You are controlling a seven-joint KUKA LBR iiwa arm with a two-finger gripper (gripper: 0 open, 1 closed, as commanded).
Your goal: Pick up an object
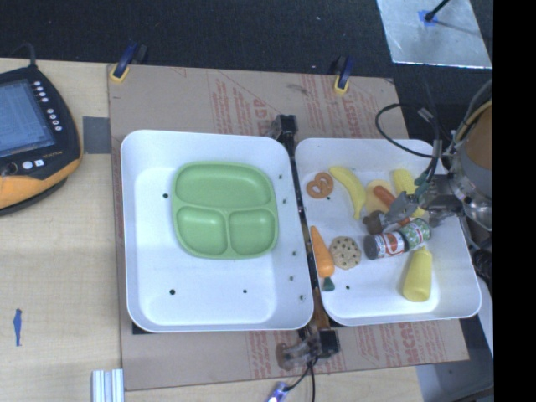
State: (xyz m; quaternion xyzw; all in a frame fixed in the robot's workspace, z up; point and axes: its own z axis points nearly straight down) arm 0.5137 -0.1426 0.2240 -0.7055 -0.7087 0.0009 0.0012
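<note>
Reaching in from 3 o'clock over the right bin (394, 315), with the gripper (408, 206) low among the clutter at the bin's centre-right. Impossible to tell whether apart or together — too dark and too tangled against the items beneath. Nothing visibly clamped.

Nearest candidate, judging by position: a small can (394, 242) with a red-and-white label, lying on its side just at 6 o'clock of the gripper, perhaps touching it. Probably stiff and light, smooth-walled, prone to roll if nudged along its curve. Best taken across the middle of the barrel, squeezing on the round sides instead of the ends; a bite near either rim likely to squirt it sideways.

Close around it: a yellow bottle (418, 275) at 5 o'clock of the can, nearly touching; a cookie (344, 251) at 9 o'clock; a carrot (322, 254) further that way, against the bin's 9 o'clock wall. Toward 11 o'clock, a banana (350, 189) and a pretzel (318, 186). Crowded enough to risk catching a neighbour along with the can — worth a straight descent.

In the left bin (151, 300), well apart from all this, a green divided plate (225, 209) near its centre.
</note>
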